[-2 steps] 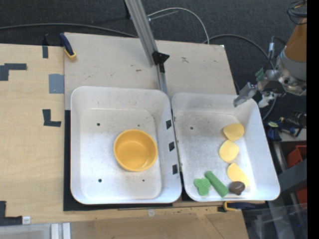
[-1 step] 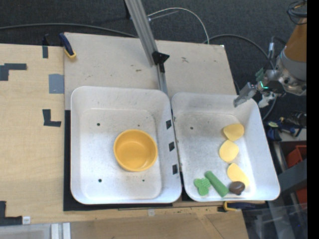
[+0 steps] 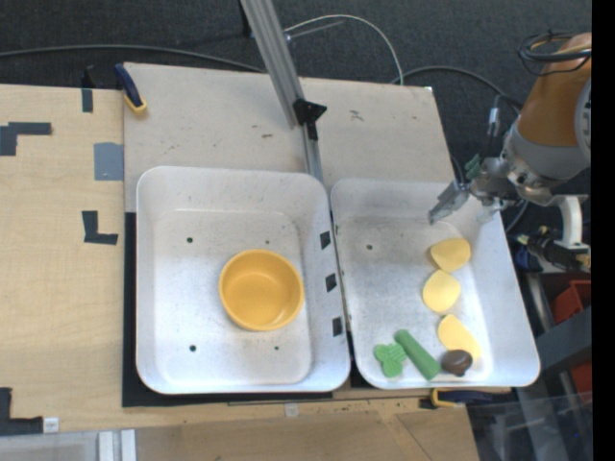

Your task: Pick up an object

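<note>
Yellow pieces: three flat yellow pieces lie in a column down the right side of the right bin (image 3: 384, 209); the top yellow piece (image 3: 451, 254) is the likeliest pick.
Claw: the claw (image 3: 450, 203) hangs over the upper right of the same bin, nothing between its fingers; whether they are apart or together I cannot tell.
Key relation: that top piece lies just below the claw in the view, toward the near rim, close but not touching; its long axis runs roughly left-right.
Other candidates: middle yellow piece (image 3: 442, 292), lower yellow piece (image 3: 455, 335), green toy (image 3: 407, 354), small brown object (image 3: 455, 361), farther down.
Left bin: yellow bowl (image 3: 260, 289), well apart.
Desk: wood-toned desk (image 3: 48, 181) beneath both bins.
</note>
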You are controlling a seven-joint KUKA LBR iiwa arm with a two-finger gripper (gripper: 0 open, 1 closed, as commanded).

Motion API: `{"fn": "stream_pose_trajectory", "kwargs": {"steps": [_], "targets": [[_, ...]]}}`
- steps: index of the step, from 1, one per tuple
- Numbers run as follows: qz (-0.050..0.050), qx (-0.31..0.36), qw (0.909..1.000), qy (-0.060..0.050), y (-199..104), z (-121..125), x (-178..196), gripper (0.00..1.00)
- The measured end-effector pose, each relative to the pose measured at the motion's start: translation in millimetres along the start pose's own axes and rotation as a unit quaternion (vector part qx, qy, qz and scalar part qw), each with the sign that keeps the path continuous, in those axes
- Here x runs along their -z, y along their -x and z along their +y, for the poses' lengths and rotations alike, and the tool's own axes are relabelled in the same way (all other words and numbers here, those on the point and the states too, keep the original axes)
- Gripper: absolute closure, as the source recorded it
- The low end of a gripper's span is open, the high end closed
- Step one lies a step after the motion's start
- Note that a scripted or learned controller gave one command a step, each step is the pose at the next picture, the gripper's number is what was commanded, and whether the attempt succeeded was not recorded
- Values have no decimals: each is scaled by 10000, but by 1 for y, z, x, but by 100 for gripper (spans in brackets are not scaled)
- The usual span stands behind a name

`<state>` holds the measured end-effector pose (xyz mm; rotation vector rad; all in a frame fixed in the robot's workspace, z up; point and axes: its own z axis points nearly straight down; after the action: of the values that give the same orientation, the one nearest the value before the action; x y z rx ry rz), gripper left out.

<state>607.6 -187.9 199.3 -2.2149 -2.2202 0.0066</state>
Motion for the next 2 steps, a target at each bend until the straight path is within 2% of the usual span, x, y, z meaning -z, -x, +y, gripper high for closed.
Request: {"fn": "stream_pose_trajectory", "kwargs": {"steps": [1, 2], "targets": [[-5, -6, 10000, 5, 5, -4, -46, 0], [-4, 0, 10000, 2, 8, 4, -104, 0]]}}
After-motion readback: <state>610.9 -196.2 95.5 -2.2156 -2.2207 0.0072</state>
